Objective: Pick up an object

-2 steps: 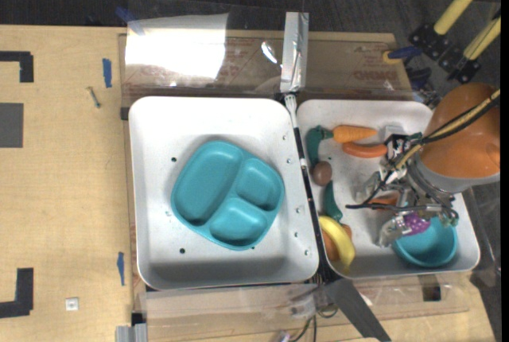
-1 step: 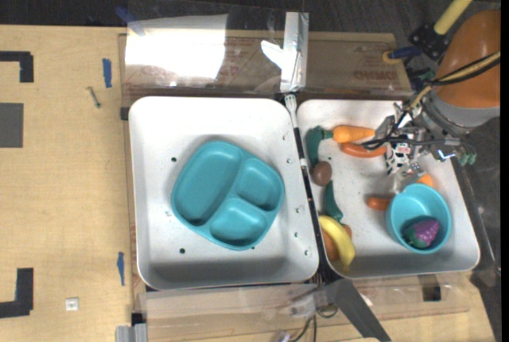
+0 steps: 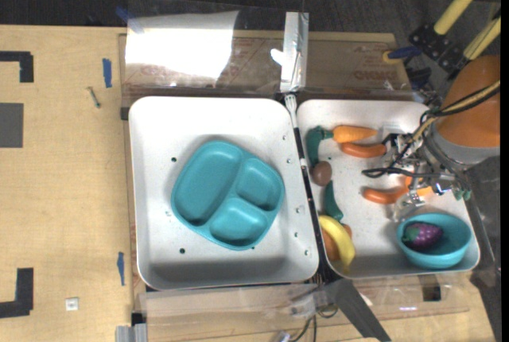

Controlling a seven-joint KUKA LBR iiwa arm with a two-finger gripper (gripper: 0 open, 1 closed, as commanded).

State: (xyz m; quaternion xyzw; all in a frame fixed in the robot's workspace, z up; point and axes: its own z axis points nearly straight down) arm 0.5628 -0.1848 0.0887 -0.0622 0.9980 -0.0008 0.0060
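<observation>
The fingers (image 3: 407,173) sit low over the right bin (image 3: 374,241), at the end of the grey arm with its orange band (image 3: 477,106), but they are lost in a tangle of dark cables and small metal parts, so I cannot tell how far apart they stand or whether anything lies between them. Taking the right bin as the landmark: an orange carrot-like piece (image 3: 384,194) lies on its floor just beside the fingers, toward the middle of the bin. Two more orange pieces (image 3: 358,140) lie close together near its far wall. A blue bowl (image 3: 433,239) stands in its near right corner with a purple, grape-like object (image 3: 422,234) inside. Along its left wall lie a dark green piece (image 3: 314,143) at the far end, a small brown round object (image 3: 320,172) below it, another green piece (image 3: 331,207), and a yellow banana (image 3: 337,239) at the near end. Left of the right bin, touching it along one side, is the left bin (image 3: 151,126), which holds a teal divided plate (image 3: 227,192). Both rest on a wooden tabletop (image 3: 56,165).
</observation>
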